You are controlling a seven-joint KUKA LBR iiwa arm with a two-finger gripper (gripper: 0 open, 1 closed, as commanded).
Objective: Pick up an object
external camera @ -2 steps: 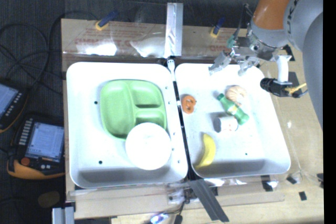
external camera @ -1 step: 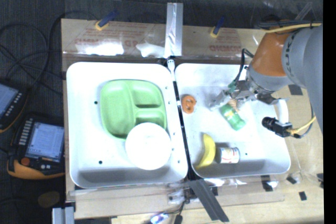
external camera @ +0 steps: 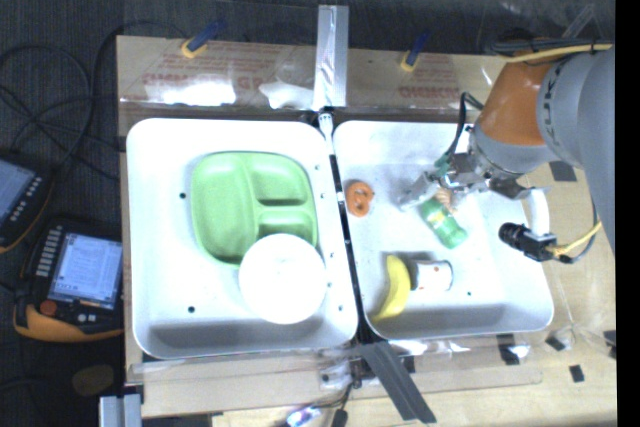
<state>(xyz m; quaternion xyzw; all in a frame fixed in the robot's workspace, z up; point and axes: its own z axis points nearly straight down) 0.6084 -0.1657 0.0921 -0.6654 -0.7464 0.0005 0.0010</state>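
In the right bin [external camera: 500,310] lie a small green bottle [external camera: 444,221], an orange toy [external camera: 358,198] by the divider, and a yellow banana [external camera: 397,285] beside a white cup-like piece [external camera: 432,276]. My gripper [external camera: 440,183] hangs over the upper middle of the right bin, just above the green bottle's top end. The grey arm with its orange band [external camera: 512,110] comes in from the upper right. Nothing is visibly held.
The left bin [external camera: 150,215] holds a green divided tray [external camera: 250,200] and a white round plate [external camera: 283,276] overlapping its lower corner. A metal divider strip [external camera: 337,205] separates the bins. Cables and a tablet [external camera: 85,267] lie off to the left.
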